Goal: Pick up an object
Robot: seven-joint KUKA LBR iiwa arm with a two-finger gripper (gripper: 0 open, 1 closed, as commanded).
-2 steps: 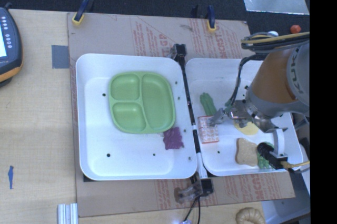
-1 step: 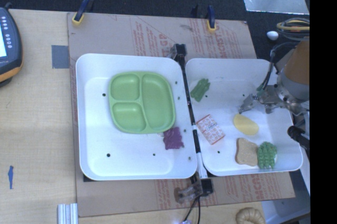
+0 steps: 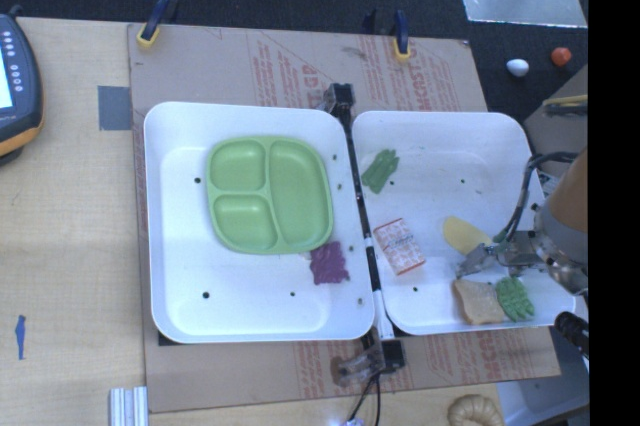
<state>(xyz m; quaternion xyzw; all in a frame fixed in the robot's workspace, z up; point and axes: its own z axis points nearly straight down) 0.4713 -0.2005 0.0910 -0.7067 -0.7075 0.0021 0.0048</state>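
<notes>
Camera view: pincer (image 3: pixel 478 263) low in right bin (image 3: pixel 440 129), fingers spread, gripping nothing. Tan piece (image 3: pixel 478 302) just below it, yellow piece (image 3: pixel 463 234) just up-left.

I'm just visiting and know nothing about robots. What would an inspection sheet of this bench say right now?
Surface: wooden bench with a cardboard sheet clamped on it, bearing the left bin and right bin.
Job's things: green divided plate and purple piece in the left bin; green leaf-like piece, small red-printed card, yellow piece, tan piece and green bumpy piece in the right bin.
Clutter: nothing seen.
Grippers: claw low over the right bin, near the yellow piece; grip unclear.
Cables: black cable on the arm.
Surroundings: handheld controller at the left edge.
</notes>
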